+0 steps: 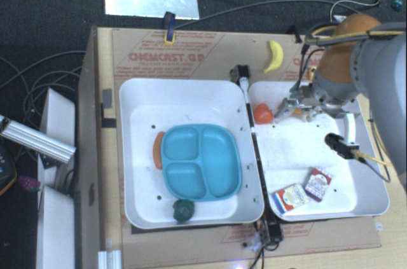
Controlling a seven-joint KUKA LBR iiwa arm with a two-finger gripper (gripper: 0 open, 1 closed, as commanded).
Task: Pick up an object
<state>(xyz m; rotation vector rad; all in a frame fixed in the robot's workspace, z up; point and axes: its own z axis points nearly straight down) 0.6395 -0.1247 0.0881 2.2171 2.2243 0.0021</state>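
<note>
The camera view showed the grey arm's gripper [287, 110] low over the far-left part of the right white bin [356, 207], its fingers [281, 112] spread apart and gripping nothing. A small orange-red block [263, 113] lay just beside the fingertips, near the divider (whether they touched, I could not tell). Two small printed packets, one orange-and-white [292, 196] and one red-and-white [317, 184], lay toward that bin's near edge. The left white bin [137, 134] held a blue sectioned plastic tray [200, 160], an orange piece [156, 149] at its left edge, and a dark green lump [183, 210]. A yellow banana [275, 56] rested on the bench [191, 55] behind.
</note>
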